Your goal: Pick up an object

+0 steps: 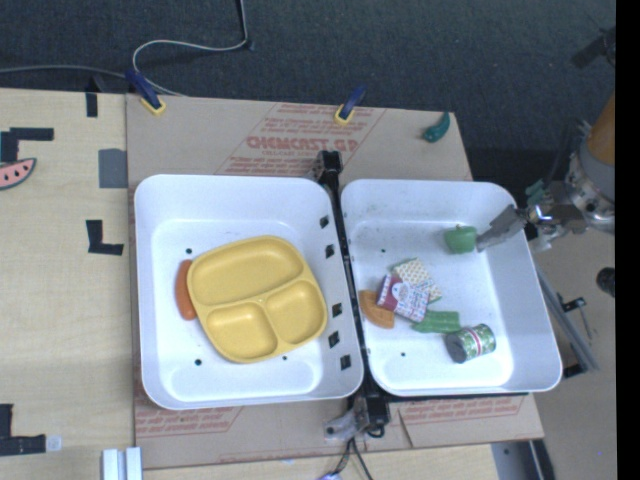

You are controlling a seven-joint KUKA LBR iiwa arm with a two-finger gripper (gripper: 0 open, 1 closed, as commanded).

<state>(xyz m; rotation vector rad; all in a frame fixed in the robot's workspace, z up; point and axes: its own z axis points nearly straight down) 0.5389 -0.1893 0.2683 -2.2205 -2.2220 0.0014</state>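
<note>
A small green block lies in the right bin, near its far right corner, clear of the other pieces. The gripper reaches in over the right wall at a low slant, its dark tip just beside the block on the block's right. Whether the tip touches the block is too fine to tell, and whether the fingers are spread or closed cannot be told; nothing is visibly held.

To take the block well, the tip should likely come down with one finger on each side of it, close squarely, and lift straight up, keeping off the bin wall.

Toward the middle of the bin lies a loose cluster: a patterned packet, an orange piece and a green bar. A small can lies on its side nearer the front right corner.

The left bin holds a yellow tray with three compartments
</note>
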